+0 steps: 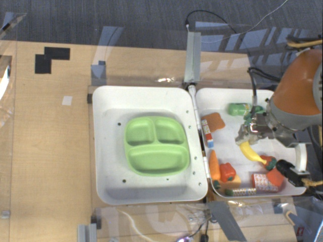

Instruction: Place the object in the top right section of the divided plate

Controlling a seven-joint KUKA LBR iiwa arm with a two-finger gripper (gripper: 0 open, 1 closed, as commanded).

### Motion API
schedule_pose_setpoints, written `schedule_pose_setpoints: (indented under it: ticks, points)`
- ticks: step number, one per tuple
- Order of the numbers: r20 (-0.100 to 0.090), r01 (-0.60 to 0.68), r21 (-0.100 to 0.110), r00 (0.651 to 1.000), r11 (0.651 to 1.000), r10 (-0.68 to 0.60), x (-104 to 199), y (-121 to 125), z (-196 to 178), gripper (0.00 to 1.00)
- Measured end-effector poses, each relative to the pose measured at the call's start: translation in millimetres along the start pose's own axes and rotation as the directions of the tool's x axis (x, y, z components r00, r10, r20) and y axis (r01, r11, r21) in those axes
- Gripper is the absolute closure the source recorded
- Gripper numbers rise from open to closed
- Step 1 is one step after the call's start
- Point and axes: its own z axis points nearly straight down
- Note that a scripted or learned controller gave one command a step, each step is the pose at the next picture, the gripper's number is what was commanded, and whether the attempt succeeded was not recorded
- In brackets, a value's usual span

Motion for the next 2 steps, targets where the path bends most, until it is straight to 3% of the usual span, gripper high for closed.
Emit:
schedule_pose_setpoints:
  ticks: [1, 2]
  points:
    - [0.000, 0.239, 0.001, 0.971, 0.971, -0.239, 110, 24, -17, 1.00]
    - [-0.001, 0.446, 0.000, 0.895, 0.895, -0.446, 142, 86, 16, 1.00]
